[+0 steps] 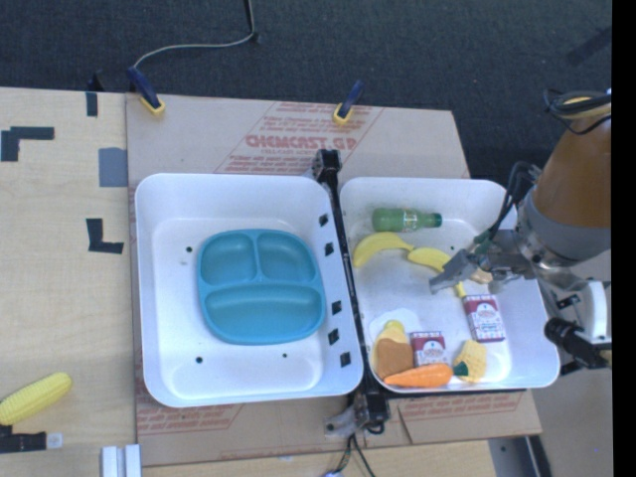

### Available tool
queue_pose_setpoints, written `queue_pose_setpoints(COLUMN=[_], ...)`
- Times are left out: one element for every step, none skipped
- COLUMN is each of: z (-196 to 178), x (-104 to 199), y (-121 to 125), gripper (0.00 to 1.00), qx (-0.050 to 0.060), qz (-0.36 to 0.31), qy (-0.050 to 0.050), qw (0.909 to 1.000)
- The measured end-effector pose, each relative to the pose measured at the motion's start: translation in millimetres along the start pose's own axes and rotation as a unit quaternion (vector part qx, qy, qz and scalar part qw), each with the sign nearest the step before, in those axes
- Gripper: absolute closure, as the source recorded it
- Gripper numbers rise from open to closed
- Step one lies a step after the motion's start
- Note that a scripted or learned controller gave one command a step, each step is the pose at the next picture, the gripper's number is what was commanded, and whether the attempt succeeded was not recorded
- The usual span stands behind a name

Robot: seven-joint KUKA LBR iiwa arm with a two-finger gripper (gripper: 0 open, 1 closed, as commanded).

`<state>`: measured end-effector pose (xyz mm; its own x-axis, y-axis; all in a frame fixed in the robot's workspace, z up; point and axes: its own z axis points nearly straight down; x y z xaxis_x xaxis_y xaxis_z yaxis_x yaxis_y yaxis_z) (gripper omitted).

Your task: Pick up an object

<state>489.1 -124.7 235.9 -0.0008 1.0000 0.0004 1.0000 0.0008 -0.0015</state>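
The right bin point(517, 199) holds a green bottle point(407, 220) at the back, and a yellow banana point(378, 247) with a smaller yellow piece point(429, 258) beside it. Toward the front lie two small red boxes point(484, 318) point(428, 347), a brown bread piece point(394, 354), a carrot point(417, 376) and a small corn cob point(471, 361). My gripper point(452, 274) hangs low over the middle of this bin, just right of the smaller yellow piece and above the nearer red box. Nothing is visibly held in it.
A blue divided plate point(261, 284) lies in the left bin point(159, 266). A yellow corn cob point(35, 396) rests on the bench at the far left, outside the bins. Clamps point(348, 107) hold the cardboard sheet at the back. A black divider point(338, 266) separates the bins.
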Motion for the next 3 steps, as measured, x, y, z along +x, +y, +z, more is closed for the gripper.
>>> queue_pose_setpoints(z=[100, 140, 148], x=[-15, 12, 22], y=[92, 127, 169], gripper=[0.00, 0.00, 0.00], qx=[0.001, -0.014, 0.012], qz=[0.000, 0.000, 0.001], qy=[0.000, -0.006, -0.002], qw=[1.0000, 0.9999, 0.9999])
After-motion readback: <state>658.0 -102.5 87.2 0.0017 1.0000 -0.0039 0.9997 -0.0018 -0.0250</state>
